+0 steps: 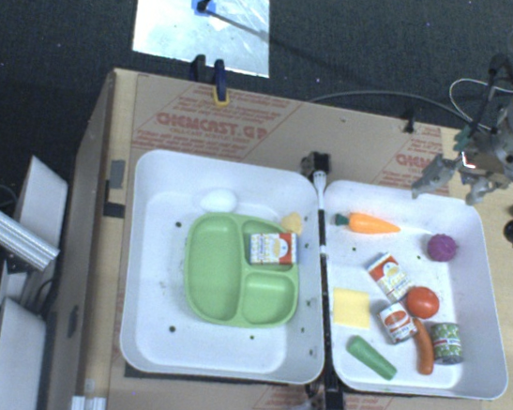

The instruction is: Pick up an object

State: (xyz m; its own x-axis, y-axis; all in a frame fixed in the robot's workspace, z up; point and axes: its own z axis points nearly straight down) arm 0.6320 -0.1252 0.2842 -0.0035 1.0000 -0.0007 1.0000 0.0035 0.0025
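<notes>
Two white bins point(140, 325) sit on a brown board over dark carpet. The gripper point(453, 184) hovers above the right bin's far rim, fingers point(427, 183) spread and empty. The toy carrot point(372, 225) lies just below them.

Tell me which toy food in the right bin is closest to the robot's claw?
The purple ball-shaped toy. It lies near the right bin's back right corner, just below the gripper. The carrot lies farther left, and the other toys lie nearer the front.

Cardboard-topped bench point(249, 123) with two white bins point(162, 234) side by side.
</notes>
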